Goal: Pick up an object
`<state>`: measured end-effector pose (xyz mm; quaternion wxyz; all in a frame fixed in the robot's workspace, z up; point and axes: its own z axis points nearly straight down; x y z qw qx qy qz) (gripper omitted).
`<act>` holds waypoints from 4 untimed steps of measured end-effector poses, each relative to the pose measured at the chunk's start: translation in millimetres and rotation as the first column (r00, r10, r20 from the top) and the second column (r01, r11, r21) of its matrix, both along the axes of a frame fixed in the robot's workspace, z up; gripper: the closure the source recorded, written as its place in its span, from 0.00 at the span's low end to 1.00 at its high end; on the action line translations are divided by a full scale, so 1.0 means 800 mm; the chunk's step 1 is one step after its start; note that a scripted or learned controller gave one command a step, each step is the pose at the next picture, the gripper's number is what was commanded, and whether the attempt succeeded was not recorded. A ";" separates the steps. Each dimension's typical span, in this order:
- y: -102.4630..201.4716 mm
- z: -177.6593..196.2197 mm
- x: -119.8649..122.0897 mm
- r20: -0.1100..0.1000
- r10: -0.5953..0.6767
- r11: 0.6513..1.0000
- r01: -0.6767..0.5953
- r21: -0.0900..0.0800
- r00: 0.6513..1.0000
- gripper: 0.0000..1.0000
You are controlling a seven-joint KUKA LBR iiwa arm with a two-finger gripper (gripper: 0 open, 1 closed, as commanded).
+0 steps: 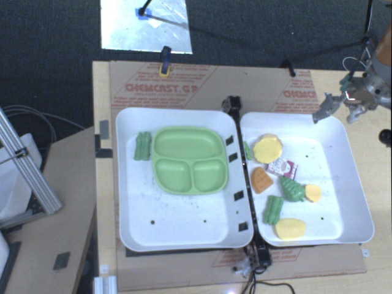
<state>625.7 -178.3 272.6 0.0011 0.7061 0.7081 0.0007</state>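
My gripper [339, 110] hangs open at the far right, above the back right corner of the right bin [349, 158], with nothing between its fingers. In that bin lie several toy foods: a yellow round piece [268, 149], a small pink and white packet [283, 168], an orange piece [261, 179], a dark green leafy piece [292, 190], a small yellow-orange piece [312, 193], a green pickle-like piece [273, 209] and a yellow lemon-shaped piece [290, 228]. All of them lie left of and nearer than the gripper.
The left bin [131, 225] holds a green divided plate [188, 160] and a green ridged piece [143, 146] by its left wall. A black divider [243, 176] runs between the bins. A yellow and blue clamp [165, 62] sits at the bench's far edge.
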 end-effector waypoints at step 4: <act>0.037 -0.221 -0.121 0.002 0.000 1.000 0.000 0.000 1.000 1.00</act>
